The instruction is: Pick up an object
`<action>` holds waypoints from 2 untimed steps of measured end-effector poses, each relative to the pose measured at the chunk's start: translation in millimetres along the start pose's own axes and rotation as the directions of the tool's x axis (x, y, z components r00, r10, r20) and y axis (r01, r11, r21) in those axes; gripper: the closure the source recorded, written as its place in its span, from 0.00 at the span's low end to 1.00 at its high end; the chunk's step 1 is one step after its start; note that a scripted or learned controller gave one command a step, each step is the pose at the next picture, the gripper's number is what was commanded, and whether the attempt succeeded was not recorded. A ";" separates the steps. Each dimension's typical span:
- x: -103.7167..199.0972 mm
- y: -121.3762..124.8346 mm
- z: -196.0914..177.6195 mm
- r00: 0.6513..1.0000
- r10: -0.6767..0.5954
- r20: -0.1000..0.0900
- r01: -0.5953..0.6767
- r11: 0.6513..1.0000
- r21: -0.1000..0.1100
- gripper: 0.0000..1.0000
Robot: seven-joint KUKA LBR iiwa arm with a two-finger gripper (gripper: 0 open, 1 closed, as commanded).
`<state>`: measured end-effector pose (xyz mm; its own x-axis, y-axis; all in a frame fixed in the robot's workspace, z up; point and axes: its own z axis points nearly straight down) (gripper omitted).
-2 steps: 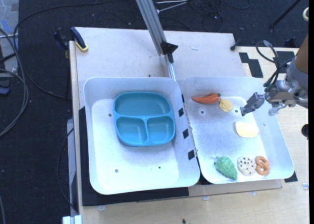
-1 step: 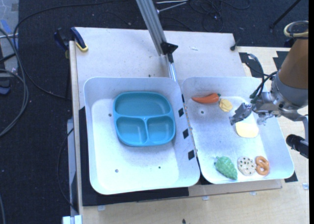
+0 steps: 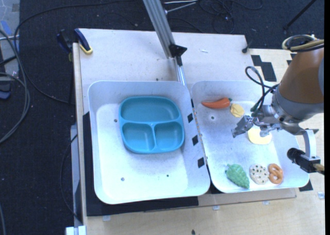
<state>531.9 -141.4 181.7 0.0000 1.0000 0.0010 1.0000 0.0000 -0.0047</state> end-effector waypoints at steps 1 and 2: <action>7.6 -0.5 45.5 1.000 0.000 0.000 0.000 1.000 0.000 0.00; 7.0 1.1 33.0 1.000 0.001 0.001 -0.001 1.000 -0.005 1.00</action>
<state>532.9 -134.3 148.7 0.0012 1.0000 -0.0003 1.0000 -0.0012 0.0007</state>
